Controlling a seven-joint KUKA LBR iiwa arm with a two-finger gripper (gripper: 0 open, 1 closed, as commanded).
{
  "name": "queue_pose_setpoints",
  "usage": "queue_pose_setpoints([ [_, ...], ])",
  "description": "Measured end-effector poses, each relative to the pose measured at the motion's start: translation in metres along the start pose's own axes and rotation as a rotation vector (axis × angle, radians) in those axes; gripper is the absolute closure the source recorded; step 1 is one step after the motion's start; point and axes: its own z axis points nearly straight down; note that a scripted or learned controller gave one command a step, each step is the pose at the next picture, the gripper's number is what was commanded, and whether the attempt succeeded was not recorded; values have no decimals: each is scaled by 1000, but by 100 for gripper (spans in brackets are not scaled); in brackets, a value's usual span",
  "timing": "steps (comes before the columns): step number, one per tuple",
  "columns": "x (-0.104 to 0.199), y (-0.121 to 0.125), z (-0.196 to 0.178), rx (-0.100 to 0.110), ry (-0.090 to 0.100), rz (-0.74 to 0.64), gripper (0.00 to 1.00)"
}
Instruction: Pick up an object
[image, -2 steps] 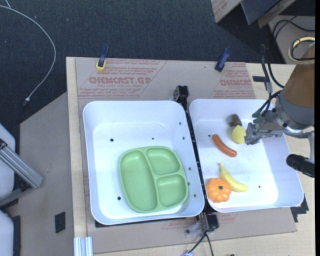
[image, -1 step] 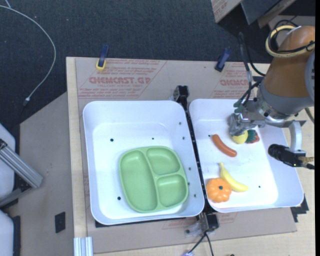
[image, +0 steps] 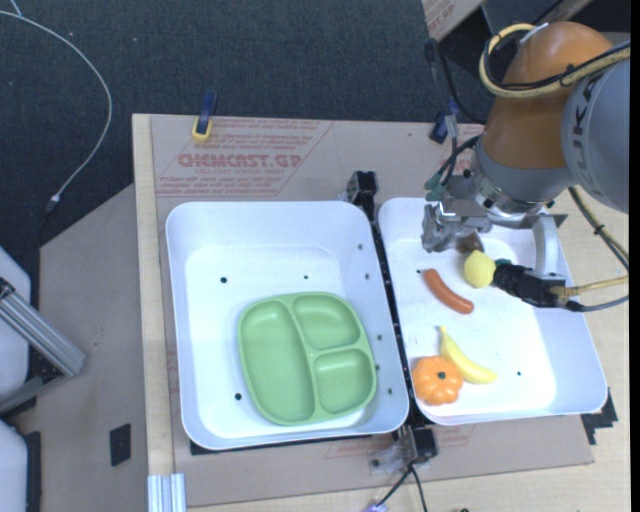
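The gripper hangs low over the far end of the right bin, and its fingers are a blur of grey metal. How far they are open cannot be told from this slanted view, and nothing can be made out between them. The yellow lemon lies just beside the gripper on its near right, apparently free of it, though whether metal brushes the fruit is too close to call.

Much of the arm is cut off at the top right corner. Its orange band is a smooth glossy dome that hides the wrist joint beneath it. A black part with a cable runs off just right of the lemon, and its shape is hard to make out.

Taking the lemon as the landmark: the red sausage, slim and shiny, lies just to its near left. The banana, a curved yellow plastic shape, lies well nearer the camera, touching the ridged orange pumpkin at that bin's near left.

Far left of the lemon, the left bin holds a matte green divided plate with three compartments and rounded corners. Both bins are smooth white plastic on a brown cardboard sheet over the worktop.
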Motion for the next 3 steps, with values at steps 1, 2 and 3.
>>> queue_pose_setpoints([
  [1,39,18,8,1,-1,3,100],
  [2,79,45,20,1,-1,3,100],
  [3,77,44,19,2,-2,5,0],
])
